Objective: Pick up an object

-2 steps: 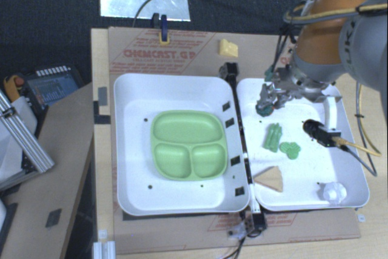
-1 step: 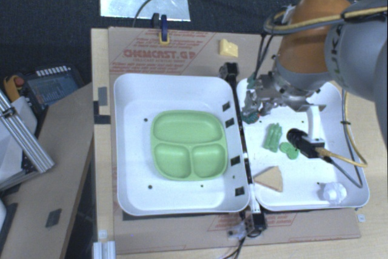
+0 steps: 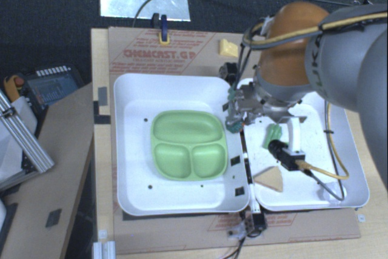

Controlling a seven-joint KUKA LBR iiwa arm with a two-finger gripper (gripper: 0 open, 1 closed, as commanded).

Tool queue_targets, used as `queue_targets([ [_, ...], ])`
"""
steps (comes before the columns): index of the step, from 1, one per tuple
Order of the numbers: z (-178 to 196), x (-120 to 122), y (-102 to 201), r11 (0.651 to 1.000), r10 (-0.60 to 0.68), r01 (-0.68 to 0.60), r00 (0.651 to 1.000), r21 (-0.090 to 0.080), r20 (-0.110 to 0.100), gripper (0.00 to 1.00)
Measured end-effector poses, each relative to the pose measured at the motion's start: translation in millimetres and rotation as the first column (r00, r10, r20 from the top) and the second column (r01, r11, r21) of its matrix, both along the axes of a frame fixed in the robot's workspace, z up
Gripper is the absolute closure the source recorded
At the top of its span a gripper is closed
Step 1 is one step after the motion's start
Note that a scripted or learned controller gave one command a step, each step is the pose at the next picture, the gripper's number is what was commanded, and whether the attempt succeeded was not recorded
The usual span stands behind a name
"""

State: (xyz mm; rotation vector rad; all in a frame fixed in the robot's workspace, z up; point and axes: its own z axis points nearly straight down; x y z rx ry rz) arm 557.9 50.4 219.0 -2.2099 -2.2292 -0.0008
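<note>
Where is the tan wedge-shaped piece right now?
The tan wedge lies in the right bin, near its front-left corner, just below the black cable connector and close to the divider between the bins.

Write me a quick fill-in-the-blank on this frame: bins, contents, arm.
1. The green divided tray lies in the ____ bin as the camera sees it.
2. The tray has ____ compartments.
3. The tan wedge lies in the right bin, near its ____ edge.
4. The arm wears an ____ band above the wrist.

Missing words: left; three; front; orange
</note>
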Motion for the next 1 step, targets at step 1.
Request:
queue_targets([
  [1, 6.9, -26.2, 58.2, 1.0, 0.002, -0.002, 1.0, 0.001, 0.0, 1.0],
])
